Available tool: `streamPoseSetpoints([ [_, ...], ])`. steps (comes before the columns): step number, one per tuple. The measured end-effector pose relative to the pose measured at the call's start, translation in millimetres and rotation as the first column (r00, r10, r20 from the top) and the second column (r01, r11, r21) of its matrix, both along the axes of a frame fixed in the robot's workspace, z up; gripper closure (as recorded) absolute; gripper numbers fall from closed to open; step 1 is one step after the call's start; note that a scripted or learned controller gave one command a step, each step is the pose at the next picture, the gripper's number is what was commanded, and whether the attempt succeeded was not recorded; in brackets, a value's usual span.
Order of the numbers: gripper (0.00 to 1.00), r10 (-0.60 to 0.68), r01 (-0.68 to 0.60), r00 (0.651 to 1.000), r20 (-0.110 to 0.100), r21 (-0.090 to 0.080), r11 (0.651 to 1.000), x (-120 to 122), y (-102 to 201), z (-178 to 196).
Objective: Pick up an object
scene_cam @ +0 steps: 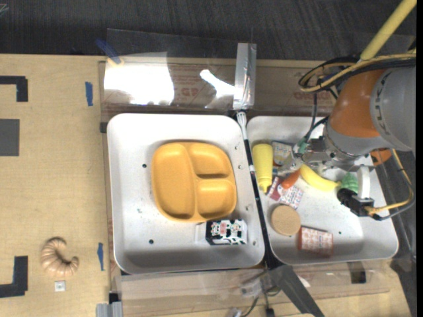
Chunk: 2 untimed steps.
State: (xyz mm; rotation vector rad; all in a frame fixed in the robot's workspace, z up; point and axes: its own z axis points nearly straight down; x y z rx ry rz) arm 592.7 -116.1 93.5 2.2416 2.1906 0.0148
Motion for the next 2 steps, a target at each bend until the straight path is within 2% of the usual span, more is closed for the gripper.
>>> streamPoseSetpoints([
  [1, 1.0, -0.001, 0.001, 1.0, 0.003, -0.001, 1.0, 0, 0, 8],
  [2, 1.0, -0.221, 0.221, 0.975, -0.009, 0.0, 0.975, -13, 56, 92],
])
